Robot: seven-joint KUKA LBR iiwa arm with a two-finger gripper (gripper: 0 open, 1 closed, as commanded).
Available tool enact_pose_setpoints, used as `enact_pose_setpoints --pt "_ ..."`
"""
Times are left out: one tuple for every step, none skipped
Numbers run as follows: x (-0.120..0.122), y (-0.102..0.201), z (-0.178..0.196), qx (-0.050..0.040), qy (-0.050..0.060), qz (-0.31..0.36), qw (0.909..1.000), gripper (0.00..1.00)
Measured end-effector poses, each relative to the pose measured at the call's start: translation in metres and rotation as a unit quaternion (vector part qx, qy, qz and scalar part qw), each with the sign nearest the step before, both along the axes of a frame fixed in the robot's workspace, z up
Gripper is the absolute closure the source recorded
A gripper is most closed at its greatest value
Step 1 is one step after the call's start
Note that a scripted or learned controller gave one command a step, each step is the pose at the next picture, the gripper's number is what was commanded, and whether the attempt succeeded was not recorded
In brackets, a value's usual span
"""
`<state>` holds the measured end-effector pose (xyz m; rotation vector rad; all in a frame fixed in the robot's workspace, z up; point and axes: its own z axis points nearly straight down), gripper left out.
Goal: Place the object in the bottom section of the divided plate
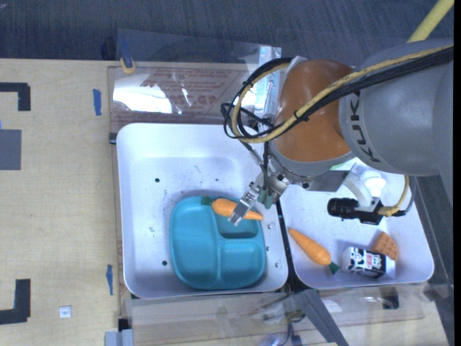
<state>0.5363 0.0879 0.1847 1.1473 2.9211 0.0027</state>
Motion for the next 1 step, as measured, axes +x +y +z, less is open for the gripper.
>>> enact_pose_setpoints --pt "-0.0167 -0.0563 -0.0001 -0.0006 0.003 0.043 0.9991 0.0"
